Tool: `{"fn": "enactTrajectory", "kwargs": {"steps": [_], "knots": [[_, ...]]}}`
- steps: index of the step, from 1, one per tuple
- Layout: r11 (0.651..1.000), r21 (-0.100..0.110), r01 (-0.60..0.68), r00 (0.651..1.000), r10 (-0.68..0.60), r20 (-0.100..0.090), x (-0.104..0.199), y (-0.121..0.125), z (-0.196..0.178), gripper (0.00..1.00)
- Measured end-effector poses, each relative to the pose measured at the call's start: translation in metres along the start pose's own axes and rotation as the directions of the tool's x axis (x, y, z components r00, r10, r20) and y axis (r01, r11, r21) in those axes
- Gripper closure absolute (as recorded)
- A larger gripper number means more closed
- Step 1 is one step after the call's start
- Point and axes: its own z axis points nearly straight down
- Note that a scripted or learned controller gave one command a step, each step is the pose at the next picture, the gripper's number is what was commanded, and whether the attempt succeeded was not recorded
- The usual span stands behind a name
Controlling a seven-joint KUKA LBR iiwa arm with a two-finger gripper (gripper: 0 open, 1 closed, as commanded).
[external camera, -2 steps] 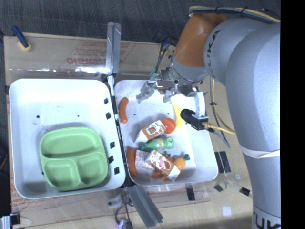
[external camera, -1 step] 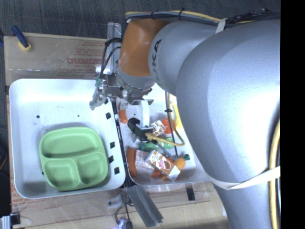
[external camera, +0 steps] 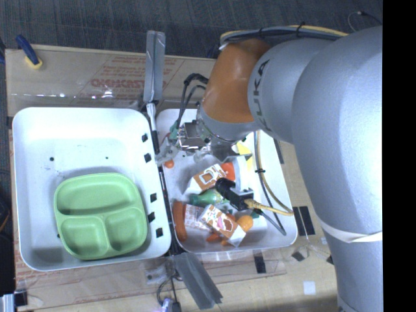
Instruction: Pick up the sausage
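Plate: a green divided plate (external camera: 97, 214) lay at the 6 o'clock end of the left bin (external camera: 39, 135), its long compartment on the far side and two smaller ones on the near side.
Right bin: the right bin (external camera: 286, 234) held a loose pile toward its 6 o'clock end.
Sausage: the orange-red sausage (external camera: 178, 218) lay along that bin's left wall, at about 8 o'clock in the bin, its length running near to far, with the pile just beside it at 3 o'clock.
Near packet: a red-and-white snack packet (external camera: 218, 221) lay tilted in the pile.
Ball: an orange ball (external camera: 244, 223) sat touching the near packet at its 3 o'clock.
Far packet: a second packet (external camera: 209, 176) lay at 12 o'clock from the near one, with a green thing (external camera: 207, 199) between them.
Scrap: a small orange piece (external camera: 170, 164) sat by the left wall, at 12 o'clock from the sausage and apart from it.
Pincer: the pincer (external camera: 220, 156) hung over the far half of the right bin, at 1 o'clock from the sausage and apart from it; whether it was released or clenched could not be told.
Arm: the grey arm (external camera: 312, 109) came in from 3 o'clock.
Bench: the bench (external camera: 84, 77) carried both bins; a blue clip (external camera: 29, 52) lay at its far 10 o'clock corner.
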Motion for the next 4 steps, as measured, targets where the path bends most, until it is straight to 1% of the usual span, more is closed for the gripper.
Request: {"fn": "enactTrajectory", "kwargs": {"steps": [1, 2, 3, 4], "knots": [[1.000, -0.001, 0.015, 1.000, -0.015, 0.000, 0.028, 0.026, 0.000, 0.00], [1.000, -0.003, 0.011, 1.000, -0.011, 0.000, -0.019, 0.026, -0.001, 0.00], [0.998, -0.005, 0.055, 0.998, -0.055, 0.015, 0.065, 0.032, 0.043, 0.00], [0.993, -0.001, 0.118, 0.993, -0.118, 0.000, -0.014, 0.023, -0.001, 0.00]]}}
